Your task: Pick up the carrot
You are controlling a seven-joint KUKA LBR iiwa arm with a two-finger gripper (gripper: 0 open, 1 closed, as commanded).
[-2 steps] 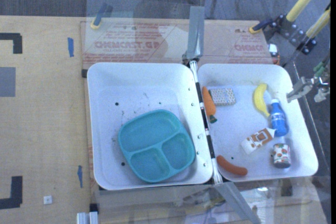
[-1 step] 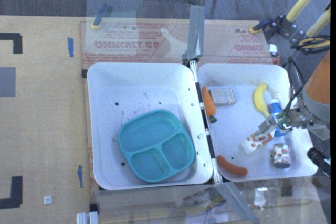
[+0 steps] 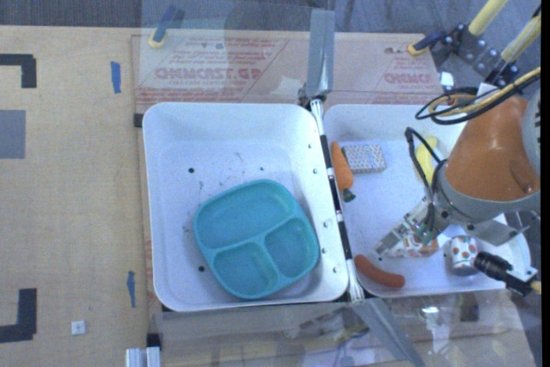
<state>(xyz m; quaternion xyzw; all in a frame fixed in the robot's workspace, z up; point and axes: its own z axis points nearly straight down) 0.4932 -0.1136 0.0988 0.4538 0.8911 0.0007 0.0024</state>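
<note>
Carrot (image 3: 342, 170) lay in right bin (image 3: 378, 211), along its left wall, orange, slim, green stub at lower end. Gripper (image 3: 404, 241) hovered low, well apart from carrot, near sausage (image 3: 379, 272). Jaws' state: could not tell. Advice: shift up-left, align across carrot's width, mind wall.

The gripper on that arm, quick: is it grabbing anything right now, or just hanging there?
Gripper: cannot be told whether open or closed. It hangs low in the right bin, apart from the carrot, which lies by the bin's left wall.
</note>
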